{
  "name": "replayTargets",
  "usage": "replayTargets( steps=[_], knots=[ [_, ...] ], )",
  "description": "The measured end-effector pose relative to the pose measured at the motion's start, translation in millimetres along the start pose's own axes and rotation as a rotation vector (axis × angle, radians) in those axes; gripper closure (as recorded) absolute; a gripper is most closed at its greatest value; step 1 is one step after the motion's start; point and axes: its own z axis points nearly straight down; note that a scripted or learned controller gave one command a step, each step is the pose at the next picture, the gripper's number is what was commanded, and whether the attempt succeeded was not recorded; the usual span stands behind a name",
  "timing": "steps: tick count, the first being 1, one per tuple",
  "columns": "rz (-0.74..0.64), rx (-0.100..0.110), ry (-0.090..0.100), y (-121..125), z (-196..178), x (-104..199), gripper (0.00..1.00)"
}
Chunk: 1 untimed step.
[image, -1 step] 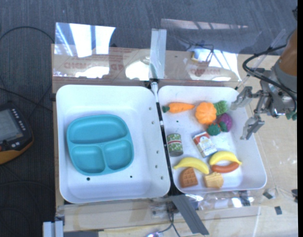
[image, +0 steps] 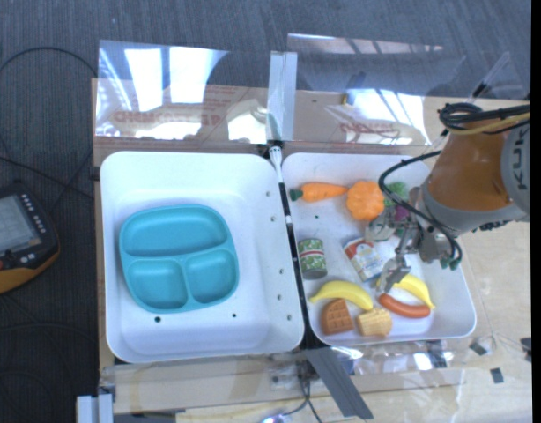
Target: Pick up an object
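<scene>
Nearest to the camera, along the front wall of the right bin (image: 460,324), lie a waffle piece (image: 337,315), a small corn-like piece (image: 374,322) and a red sausage (image: 404,306), with a yellow banana (image: 343,293) just behind them. They look like toy food of hard plastic: light, stiff, smooth and a little slippery, not fragile. The gripper (image: 396,270) hangs low over this bin, between a white packet (image: 366,258) and a second small banana (image: 415,288); whether its fingers are apart or together I cannot tell, and nothing is seen held. The small banana and the sausage lie just beside it, toward the front-right. I judge the sausage best taken across its narrow middle, since the ends are rounded and may slip.
</scene>
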Motion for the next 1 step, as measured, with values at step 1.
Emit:
replayTargets(
  steps=[1],
  knots=[
    [0.097,0.006,-0.022,26.7,4.6,19.2,0.00]
  ],
)
